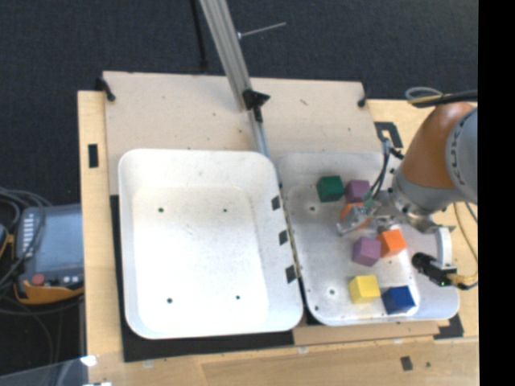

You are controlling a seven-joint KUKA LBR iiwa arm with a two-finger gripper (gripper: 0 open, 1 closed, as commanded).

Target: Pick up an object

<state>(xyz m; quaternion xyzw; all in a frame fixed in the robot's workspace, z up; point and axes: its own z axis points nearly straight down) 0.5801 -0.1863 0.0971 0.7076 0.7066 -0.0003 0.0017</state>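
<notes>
Right bin (pixel 322 300) front edge: one blue cube (pixel 398 299), one yellow cube (pixel 364 288). Behind them: two purple cubes (pixel 367 250), one orange (pixel 393 240), one green (pixel 329 188). Gripper (pixel 356 218) hovers among them; finger state cannot be told.

Grey arm (pixel 451 163), orange band (pixel 426 147), black cable, white wrist bracket.

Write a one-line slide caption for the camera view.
Arm's claw low in the right bin among green, purple, orange, yellow and blue blocks.
</notes>
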